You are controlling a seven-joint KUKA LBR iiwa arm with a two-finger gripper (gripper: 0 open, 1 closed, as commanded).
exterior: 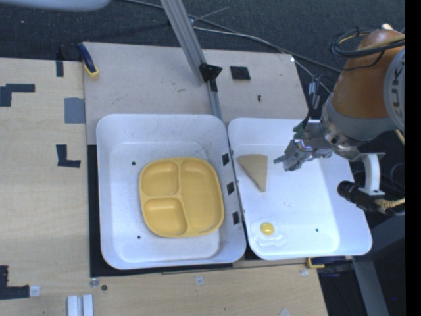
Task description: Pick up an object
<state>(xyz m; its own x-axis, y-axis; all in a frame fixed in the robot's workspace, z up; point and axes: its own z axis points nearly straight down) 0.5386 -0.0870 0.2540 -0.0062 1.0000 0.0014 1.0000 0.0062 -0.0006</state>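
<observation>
Look at the right bin [329,203]: your tool [291,161] hangs over its upper middle, just right of the tan wedge [255,170] and apart from it. The fingers are small and dark against the white floor, and you cannot tell whether they are spread or closed; nothing shows between them. The wedge lies flat near the bin's left wall, its point toward the lower right. Lower in the same bin sits a fried egg [268,232], its white blending into the bin so that only the yolk reads clearly.

The arm [368,91] enters from the right; its orange band and grey wrist cover the bin's upper right corner, and the frame edge cuts the arm off.

In the left bin [118,196] a yellow tray [181,197] with three compartments lies near the middle, slightly turned. A slanted metal pole [187,35] crosses the bench [145,78] above the bins and ends at a black clamp [210,72] by their shared edge.
</observation>
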